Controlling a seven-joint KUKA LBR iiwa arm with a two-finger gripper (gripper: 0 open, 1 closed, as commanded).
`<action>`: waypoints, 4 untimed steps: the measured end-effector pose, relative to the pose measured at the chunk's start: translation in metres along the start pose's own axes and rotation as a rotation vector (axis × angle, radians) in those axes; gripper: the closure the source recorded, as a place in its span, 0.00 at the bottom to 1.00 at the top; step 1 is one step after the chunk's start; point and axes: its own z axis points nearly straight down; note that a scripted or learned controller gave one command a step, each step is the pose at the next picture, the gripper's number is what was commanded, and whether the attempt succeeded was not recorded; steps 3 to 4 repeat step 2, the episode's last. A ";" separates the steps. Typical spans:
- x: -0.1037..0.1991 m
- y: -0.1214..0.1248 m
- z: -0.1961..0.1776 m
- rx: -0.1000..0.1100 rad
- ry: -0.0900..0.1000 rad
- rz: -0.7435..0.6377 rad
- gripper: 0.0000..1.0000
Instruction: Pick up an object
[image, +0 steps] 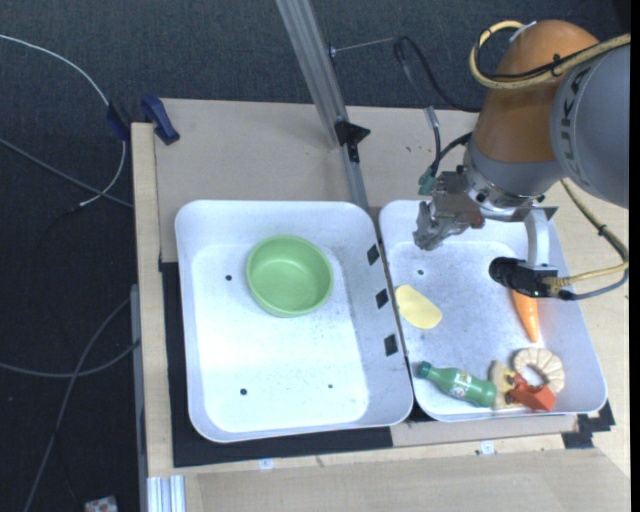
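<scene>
Yellow slice lay in the right bin, near its 9 o'clock wall. Your gripper hung toward 12 o'clock from it, apart; you could not tell whether its jaws stood wide or narrow.

The arm is cut off by the picture's top and right edges, and it covers part of the right bin's far rim. The carrot's upper end is hidden. At the bin's near right corner, a pale ring and a red piece overlap, too small to identify.
</scene>
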 end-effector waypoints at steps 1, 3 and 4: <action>0.054 0.011 -0.010 0.001 0.001 0.000 1.00; 0.117 0.026 -0.005 0.001 0.000 0.001 1.00; 0.117 0.026 -0.005 0.001 0.000 0.001 1.00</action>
